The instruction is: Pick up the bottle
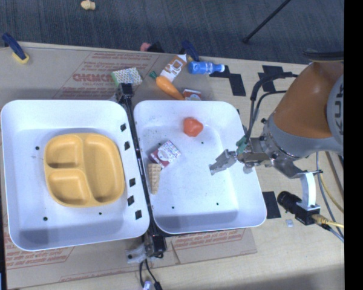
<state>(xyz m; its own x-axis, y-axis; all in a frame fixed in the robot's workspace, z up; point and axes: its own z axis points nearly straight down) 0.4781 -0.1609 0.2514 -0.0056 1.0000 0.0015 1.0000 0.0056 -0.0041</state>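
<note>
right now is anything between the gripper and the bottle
The gripper is over the right bin; the blue bottle lies outside on the bench, past the bin's far rim. Only that rim and the red piece lie roughly between.

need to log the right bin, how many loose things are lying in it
3: an orange-red piece near the far wall, a red and white packet left of centre, and a waffle cone by the left wall. The gripper might hide something small.
</note>
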